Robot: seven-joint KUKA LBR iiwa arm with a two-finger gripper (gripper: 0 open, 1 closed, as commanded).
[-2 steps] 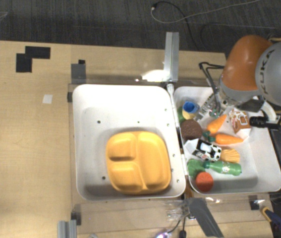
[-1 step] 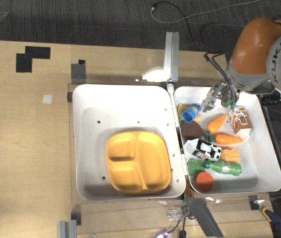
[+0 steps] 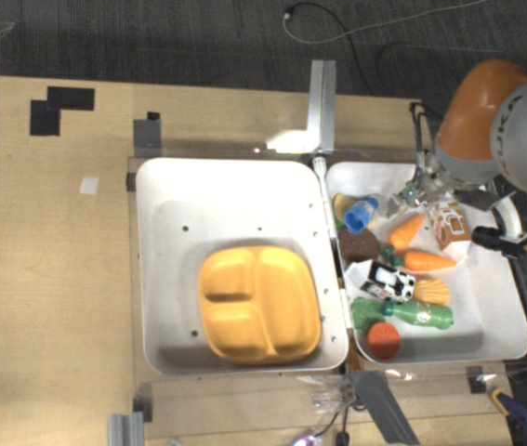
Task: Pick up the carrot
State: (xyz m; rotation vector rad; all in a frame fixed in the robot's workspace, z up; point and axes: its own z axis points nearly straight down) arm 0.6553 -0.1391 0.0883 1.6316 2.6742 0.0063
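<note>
While my gripper (image 3: 418, 193), its fingers' spread impossible to tell, hovers in the right bin (image 3: 505, 337), the carrot (image 3: 406, 231) lies just below it, long axis slanting toward the fingers.

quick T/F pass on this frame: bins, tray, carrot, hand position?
1. The yellow plastic divided tray lies in the left white bin. True.
2. The orange toy carrot lies on the yellow tray. False: it lies in the right white bin, among the other toys.
3. The hand is over the right bin, near its far side. True.
4. The green plastic bottle stands upright in the left bin. False: it lies on its side in the right bin.
5. A small blue cup sits in the right bin near the divider between the bins. True.
6. The carrot is lifted clear of the bin. False: it rests in the bin, apart from the hand.
</note>
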